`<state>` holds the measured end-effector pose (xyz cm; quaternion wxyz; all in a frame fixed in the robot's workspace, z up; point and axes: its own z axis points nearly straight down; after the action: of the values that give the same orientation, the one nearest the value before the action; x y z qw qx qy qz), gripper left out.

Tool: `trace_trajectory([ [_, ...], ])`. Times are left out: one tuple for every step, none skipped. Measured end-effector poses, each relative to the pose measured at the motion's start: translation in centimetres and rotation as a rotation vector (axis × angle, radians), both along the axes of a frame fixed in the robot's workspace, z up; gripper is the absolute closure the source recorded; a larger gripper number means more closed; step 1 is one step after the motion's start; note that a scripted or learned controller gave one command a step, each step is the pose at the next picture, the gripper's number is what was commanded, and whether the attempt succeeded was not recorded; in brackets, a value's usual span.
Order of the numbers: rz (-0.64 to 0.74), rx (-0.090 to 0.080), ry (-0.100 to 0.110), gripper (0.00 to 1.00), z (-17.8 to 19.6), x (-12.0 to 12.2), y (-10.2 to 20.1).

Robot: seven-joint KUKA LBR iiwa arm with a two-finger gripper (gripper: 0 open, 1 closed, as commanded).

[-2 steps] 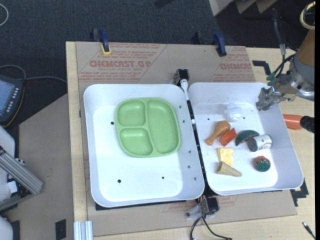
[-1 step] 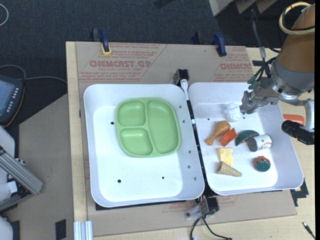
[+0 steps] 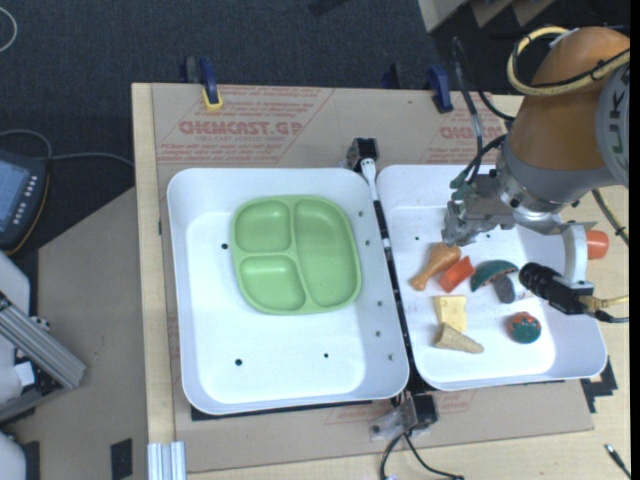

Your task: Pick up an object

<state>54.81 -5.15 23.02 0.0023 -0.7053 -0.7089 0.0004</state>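
My gripper [image 3: 462,230] hangs over the upper middle of the right bin [image 3: 420,193], just above a tan cone-shaped piece [image 3: 432,265] and a red-orange block [image 3: 456,274]. Nothing can be seen held in it. To the right of those lie a dark teal curved piece [image 3: 493,270] with a small grey piece [image 3: 504,289] under it. Lower down lie a yellow wedge [image 3: 451,311], a tan wedge [image 3: 459,342] and a red and green ball-like toy [image 3: 523,327].
The left bin [image 3: 200,298] holds a green divided plate [image 3: 296,254]. An orange object [image 3: 597,243] sits at the right bin's far right edge. The arm's orange band and grey wrist stand over the right bin's upper right corner.
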Motion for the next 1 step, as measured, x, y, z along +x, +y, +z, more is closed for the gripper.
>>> trace_trajectory([
  [-0.006,-0.002,-0.002,1.0,-0.35,-0.53,-0.78],
])
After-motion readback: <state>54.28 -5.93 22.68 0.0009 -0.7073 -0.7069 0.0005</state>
